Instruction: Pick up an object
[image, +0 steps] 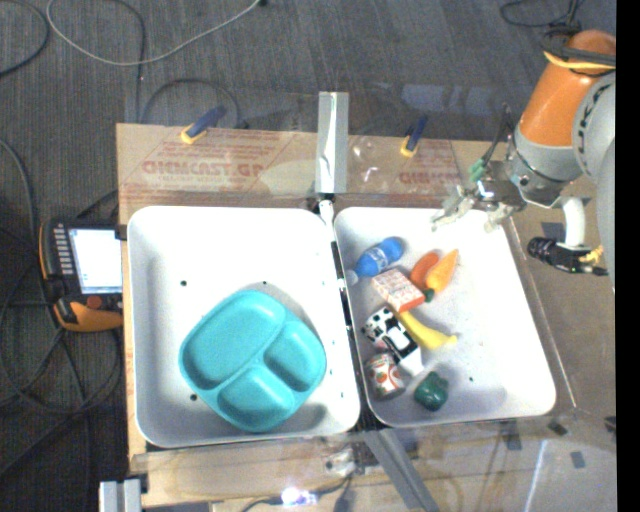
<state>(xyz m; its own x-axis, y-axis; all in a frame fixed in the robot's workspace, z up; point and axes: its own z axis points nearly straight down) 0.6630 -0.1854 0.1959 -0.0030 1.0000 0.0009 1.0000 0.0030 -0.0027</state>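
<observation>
In the left bin (150, 300), a turquoise divided plate (253, 360) lies toward the near side, tilted so its corners point along the bin's diagonals. The right bin (520, 330) holds a loose cluster down its left-centre. Nearest sits a dark green block (431, 391), with a small red and white ball (383, 374) just to its left. Behind them a black and white die (380, 323) touches a black and white piece (401, 343). A yellow banana (428, 332) lies beside these, its long axis running from upper left to lower right, the lower tip pointing at the bin's right side. Further back a red and white box (398, 290) rests against an orange carrot (436, 270), whose long axis slants from lower left to upper right, narrow end up. A blue bottle (379, 256) lies on its side behind the box, its axis near level. At the far right corner of that bin the gripper (470, 200) hangs over the rim, fingers spread wide, nothing between them, well apart from the cluster
</observation>
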